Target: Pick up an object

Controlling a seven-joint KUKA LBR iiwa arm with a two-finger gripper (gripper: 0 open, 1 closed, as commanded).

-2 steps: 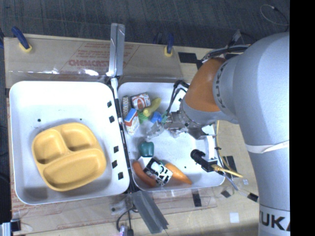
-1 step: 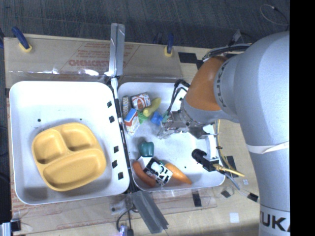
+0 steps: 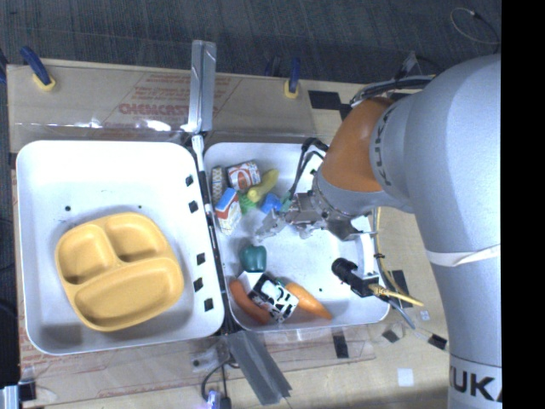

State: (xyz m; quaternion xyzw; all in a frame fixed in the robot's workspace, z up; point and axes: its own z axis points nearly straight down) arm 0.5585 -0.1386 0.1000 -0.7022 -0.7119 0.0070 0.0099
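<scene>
Pale brown counter (image 3: 128, 92) is seen from above, and two white bins are set side by side on it. A yellow divided plate (image 3: 119, 267) is laid in the left bin (image 3: 34, 177). The things to be picked are all gathered in the right bin (image 3: 328, 258). A red and white can (image 3: 243, 175), a small carton (image 3: 226, 209), a yellow-green piece (image 3: 258, 191) and a blue piece (image 3: 272, 203) are crowded near its far left corner. A teal cup (image 3: 254, 256) is placed near the middle of its left side. An orange carrot (image 3: 308, 303) and a black and white toy (image 3: 274, 297) are found touching at the near edge. The gripper (image 3: 274, 222) is lowered into this bin between the blue piece and the teal cup; whether it is open or closed cannot be told.
</scene>
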